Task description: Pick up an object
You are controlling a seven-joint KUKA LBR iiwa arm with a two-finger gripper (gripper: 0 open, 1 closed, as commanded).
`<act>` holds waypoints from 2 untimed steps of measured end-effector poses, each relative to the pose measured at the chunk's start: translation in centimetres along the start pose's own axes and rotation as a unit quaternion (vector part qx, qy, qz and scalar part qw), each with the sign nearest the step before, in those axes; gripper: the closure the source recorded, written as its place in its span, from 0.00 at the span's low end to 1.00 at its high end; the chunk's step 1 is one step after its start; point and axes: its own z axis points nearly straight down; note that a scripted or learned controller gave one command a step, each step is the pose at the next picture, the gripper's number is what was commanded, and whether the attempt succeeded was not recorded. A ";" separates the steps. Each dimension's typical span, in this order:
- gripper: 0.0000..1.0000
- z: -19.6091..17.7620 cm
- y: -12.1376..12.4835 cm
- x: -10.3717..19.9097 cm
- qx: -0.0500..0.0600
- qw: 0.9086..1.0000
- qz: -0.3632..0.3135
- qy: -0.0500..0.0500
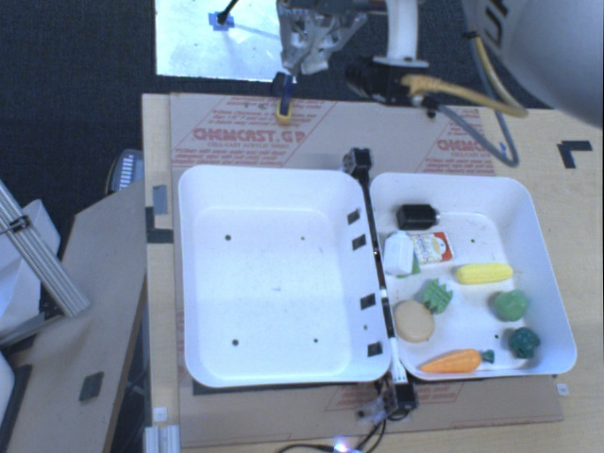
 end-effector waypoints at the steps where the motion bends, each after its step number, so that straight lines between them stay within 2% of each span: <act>1: 1.00 20.6 -6.4 -0.5 0.018 1.000 0.003 -0.007; 2: 1.00 27.7 -10.3 -3.2 0.014 1.000 0.003 -0.005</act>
